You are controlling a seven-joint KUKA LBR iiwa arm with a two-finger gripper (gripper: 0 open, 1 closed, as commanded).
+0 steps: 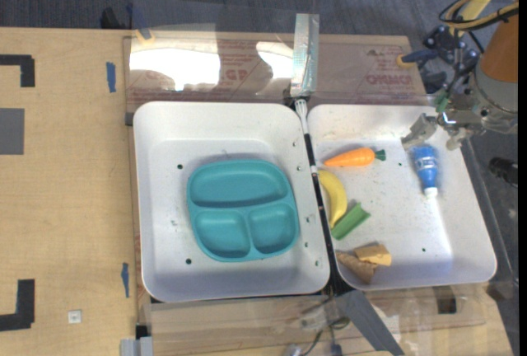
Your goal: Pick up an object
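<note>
Gripper (435,125) hovers at the right bin's (469,255) far right, just above a blue tube (425,168); carrot (352,157), banana (334,194) left; teal tray (242,208) in left bin (156,181).

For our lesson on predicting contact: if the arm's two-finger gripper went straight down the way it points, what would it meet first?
Probably the small blue-and-white tube, lying just below the two-finger gripper on the right white bin's floor. Depth is unclear, so it might just miss.

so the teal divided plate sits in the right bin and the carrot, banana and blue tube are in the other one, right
Not quite: the camera view shows the teal divided plate in the left bin. The carrot, banana and blue tube lie in the other, right bin.
</note>
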